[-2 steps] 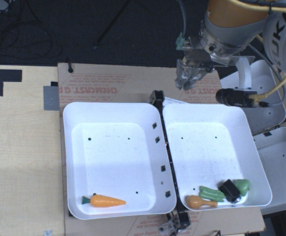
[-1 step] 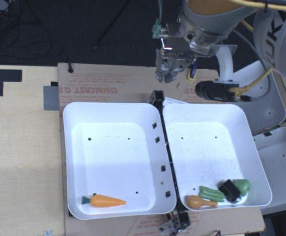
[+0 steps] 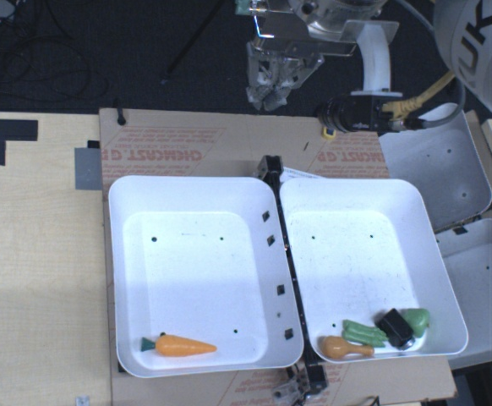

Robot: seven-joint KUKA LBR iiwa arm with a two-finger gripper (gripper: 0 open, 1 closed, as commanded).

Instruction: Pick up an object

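Note:
An orange carrot (image 3: 184, 345) with a green stub lies at the front of the left bin (image 3: 128, 227). In the right bin's (image 3: 423, 218) front corner sit a tan pear-shaped piece (image 3: 345, 348), a green bean pod (image 3: 364, 333), a black block (image 3: 395, 327) and a green rounded piece (image 3: 416, 318), packed close together. My gripper (image 3: 269, 98) hangs high above the bench behind both bins, near the top of the view, far from all the objects. Nothing shows between its fingers.
A black divider (image 3: 281, 260) with clips runs between the two bins. Both bins rest on a cardboard sheet (image 3: 187, 146). A grey metal plate (image 3: 436, 163) lies to the right, with cables and a yellow hose (image 3: 415, 100) behind it.

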